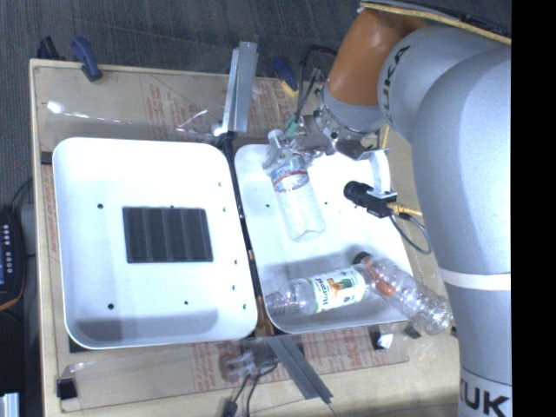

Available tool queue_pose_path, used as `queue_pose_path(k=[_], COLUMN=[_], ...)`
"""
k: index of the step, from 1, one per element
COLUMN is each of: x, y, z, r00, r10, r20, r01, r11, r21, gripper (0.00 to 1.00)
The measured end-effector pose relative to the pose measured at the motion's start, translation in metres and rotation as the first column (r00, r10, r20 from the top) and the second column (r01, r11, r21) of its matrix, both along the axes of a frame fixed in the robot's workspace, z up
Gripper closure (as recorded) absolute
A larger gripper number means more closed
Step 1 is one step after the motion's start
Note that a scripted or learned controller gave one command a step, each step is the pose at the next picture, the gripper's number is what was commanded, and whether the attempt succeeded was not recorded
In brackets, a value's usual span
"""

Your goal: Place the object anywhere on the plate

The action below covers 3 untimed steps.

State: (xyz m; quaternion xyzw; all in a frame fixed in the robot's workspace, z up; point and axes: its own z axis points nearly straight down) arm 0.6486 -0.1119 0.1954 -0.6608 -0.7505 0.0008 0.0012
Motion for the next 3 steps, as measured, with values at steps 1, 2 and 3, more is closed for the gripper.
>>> queue_pose_path(k=[1, 2, 3], x=[-0.06, -0.077, -0.005], y=[0.056, 0.107, 0.154], z=[0.024, -0.004, -0.004], r00=[0.997, 0.983, 0.931], r10=[-0.075, 0.182, 0.364], r20=[0.0, -0.001, 0.002], r01=[0.075, -0.182, -0.364], r11=[0.997, 0.983, 0.931], r21=[-0.001, 0.0, -0.001], gripper=[1.0, 1.0, 1.0])
